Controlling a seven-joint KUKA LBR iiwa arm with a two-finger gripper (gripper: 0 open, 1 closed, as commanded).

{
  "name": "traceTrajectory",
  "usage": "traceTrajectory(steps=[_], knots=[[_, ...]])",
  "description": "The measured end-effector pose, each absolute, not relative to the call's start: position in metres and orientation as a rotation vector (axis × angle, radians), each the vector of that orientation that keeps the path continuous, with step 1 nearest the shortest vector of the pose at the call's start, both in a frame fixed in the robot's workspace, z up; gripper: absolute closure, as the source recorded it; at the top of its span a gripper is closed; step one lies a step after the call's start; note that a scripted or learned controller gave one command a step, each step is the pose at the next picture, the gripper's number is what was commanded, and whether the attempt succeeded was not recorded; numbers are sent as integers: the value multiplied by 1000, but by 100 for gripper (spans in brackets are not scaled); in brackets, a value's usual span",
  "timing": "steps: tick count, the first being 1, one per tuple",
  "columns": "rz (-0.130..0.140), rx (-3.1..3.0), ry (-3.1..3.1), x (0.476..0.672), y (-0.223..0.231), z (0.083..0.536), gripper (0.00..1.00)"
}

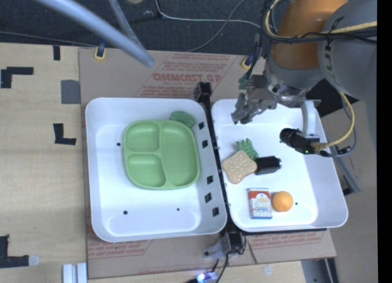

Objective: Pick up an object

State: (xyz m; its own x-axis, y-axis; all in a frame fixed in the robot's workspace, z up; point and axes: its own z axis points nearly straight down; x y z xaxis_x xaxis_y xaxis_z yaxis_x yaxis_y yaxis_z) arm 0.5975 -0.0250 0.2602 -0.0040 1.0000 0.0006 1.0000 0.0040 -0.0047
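A light wooden bench (37, 171) carries a sheet of brown cardboard (184, 73) printed with red lettering, and black tape marks (15, 76) sit on the bare wood at the left. On the cardboard rest two shallow white bins side by side, their inner rims touching along a row of black clips (211, 153). The left bin (104, 214) is the wider one; the right bin (324, 208) lies just beside it. Beyond the bench's far edge is dark carpet (202, 0) with thin cables (184, 18) trailing across it.
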Motion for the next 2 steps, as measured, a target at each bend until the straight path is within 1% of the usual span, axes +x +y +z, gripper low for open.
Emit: traceTrajectory(steps=[1,2], knots=[[4,-2215,-2225,573,25,257,100],[5,-2216,-2223,543,64,253,100]])
